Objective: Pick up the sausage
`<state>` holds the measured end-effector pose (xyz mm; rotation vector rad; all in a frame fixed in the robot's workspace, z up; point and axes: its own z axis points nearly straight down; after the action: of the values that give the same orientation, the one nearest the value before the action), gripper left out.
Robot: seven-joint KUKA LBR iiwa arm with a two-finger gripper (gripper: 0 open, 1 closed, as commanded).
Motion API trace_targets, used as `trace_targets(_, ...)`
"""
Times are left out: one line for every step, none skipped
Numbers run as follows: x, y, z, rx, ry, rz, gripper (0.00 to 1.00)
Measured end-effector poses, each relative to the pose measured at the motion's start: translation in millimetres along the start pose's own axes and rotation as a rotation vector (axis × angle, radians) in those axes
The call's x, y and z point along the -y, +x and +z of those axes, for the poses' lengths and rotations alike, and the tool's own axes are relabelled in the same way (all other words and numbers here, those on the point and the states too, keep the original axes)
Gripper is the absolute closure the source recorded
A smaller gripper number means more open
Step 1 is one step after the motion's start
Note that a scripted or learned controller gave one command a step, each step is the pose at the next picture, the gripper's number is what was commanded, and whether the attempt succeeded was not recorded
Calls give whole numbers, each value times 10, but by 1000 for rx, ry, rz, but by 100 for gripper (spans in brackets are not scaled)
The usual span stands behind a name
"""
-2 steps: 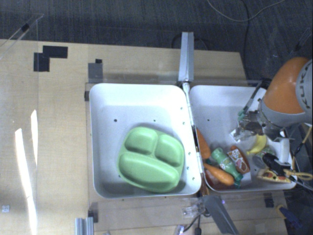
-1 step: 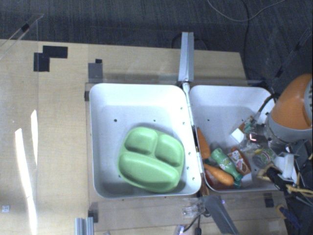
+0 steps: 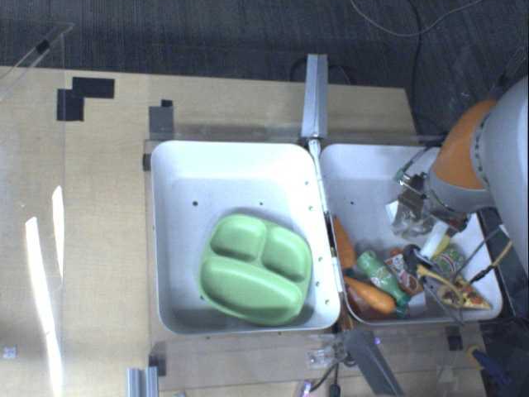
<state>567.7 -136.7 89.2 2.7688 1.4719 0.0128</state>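
My own arm [image 3: 496, 151] is rising closest to the lens, bulking grey and orange at the right edge of the frame and reaching into the right bin [image 3: 364, 168] from that side. My pincer [image 3: 411, 215] is hanging at its end over the middle of that bin, above bare white floor just up from the heap of toys. It is showing as a blur of metal from above, so I cannot tell whether it is apart or together, and I am seeing nothing held in it.

The toys are crowding the lower part of the right bin, probably because they slid down against the walls. What I am taking for the sausage [image 3: 341, 242] is the slim reddish-brown piece lying along the bin's left wall, lower left of my pincer and apart from it. Below it a carrot [image 3: 369, 296] is lying across the bottom corner, with a green bottle [image 3: 380, 273] just above it and touching it. A pizza slice [image 3: 471, 300] and a small can [image 3: 449, 259] are sitting at lower right.

In the left bin [image 3: 190, 172] a green divided plate [image 3: 256, 267] is resting alone.

The pick is not yet made. I am judging the wall as the trouble: the sausage is hugging it, leaving little room on that side.
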Motion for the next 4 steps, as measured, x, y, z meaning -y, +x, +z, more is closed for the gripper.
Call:
trace_targets(-533, -145, -430, 3, 4, 203, 0)
trace_targets(-924, -41, -261, -15, -29, 221, 0)
trace_targets(-40, -162, -387, -5, -2, 587, 0)
trace_targets(-430, 0, -474, 3, 5, 524, 0)
